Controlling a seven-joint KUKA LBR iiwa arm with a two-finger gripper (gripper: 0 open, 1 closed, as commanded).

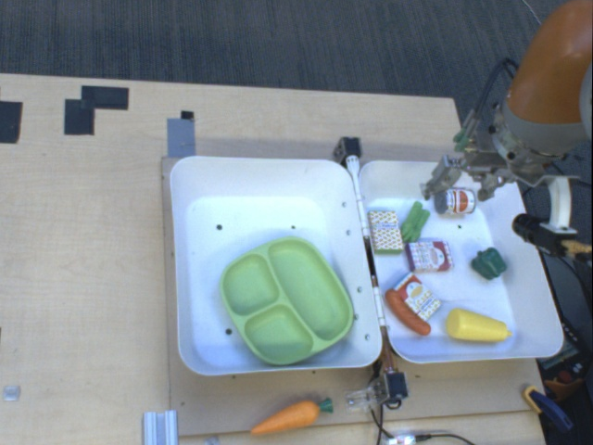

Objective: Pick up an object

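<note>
Item: small can (458,201), lying near the right bin's (547,341) far edge. Gripper (456,185) is being held directly over it, fingers spread, nothing clasped. Straight descent, centred closure, is being advised.

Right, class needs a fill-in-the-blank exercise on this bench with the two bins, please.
1. The green divided plate lies in the ____ bin as the camera sees it.
2. The plate has ____ compartments.
3. The carrot lies ____ both bins, on the bench.
4. The corn is coloured ____.

Missing words: left; three; outside; yellow.
</note>
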